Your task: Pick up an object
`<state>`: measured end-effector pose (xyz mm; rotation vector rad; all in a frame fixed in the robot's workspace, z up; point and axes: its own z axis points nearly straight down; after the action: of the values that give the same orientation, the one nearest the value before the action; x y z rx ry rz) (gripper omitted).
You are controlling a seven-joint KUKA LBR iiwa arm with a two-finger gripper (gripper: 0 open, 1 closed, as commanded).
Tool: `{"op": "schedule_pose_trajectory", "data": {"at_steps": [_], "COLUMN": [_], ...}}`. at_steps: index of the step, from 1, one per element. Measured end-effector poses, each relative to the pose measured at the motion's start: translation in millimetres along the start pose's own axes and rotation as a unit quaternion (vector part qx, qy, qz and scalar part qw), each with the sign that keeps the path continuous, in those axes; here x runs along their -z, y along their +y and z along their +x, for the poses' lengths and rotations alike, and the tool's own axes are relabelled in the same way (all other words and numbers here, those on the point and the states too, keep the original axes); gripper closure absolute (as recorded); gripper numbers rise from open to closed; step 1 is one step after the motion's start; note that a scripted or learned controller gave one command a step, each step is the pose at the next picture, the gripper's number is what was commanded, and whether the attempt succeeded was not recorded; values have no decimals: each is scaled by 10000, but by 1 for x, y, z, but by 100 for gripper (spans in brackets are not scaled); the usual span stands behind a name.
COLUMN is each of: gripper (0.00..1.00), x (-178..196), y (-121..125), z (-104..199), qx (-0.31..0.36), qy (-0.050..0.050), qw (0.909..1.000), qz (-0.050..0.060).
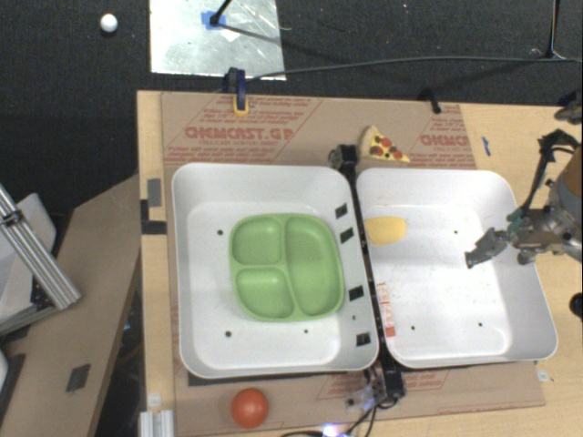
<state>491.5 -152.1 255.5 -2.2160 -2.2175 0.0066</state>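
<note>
- Hovering over the right bin (510, 335), our gripper (483, 249) carries nothing we can see; whether it is released or clenched we cannot tell.
- We judge the approach step in hand: next we must travel left to the yellow object (385, 230), near that bin's left wall, and descend.
- Beyond: green tray (286, 267) in the left bin (205, 335), pizza slice toy (383, 146) and red ball (250, 407) on the cardboard-covered bench (273, 126).

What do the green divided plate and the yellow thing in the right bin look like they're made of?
The green divided plate looks like moulded plastic: uniform colour, rounded compartment ridges, soft sheen. The yellow thing in the right bin appears to be smooth, matte plastic or foam, possibly toy food; it is too small to tell for sure.
</note>
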Motion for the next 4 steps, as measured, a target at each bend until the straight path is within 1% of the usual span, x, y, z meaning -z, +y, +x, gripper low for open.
{"op": "schedule_pose_trajectory", "data": {"at_steps": [1, 3, 4], "gripper": [0, 0, 0], "x": [4, -83, -130], "y": [2, 13, 16], "z": [0, -2, -11], "qx": [14, 3, -2], "qy": [-11, -3, -3], "qw": [10000, 10000, 10000], "qz": [-47, -27, -26]}}
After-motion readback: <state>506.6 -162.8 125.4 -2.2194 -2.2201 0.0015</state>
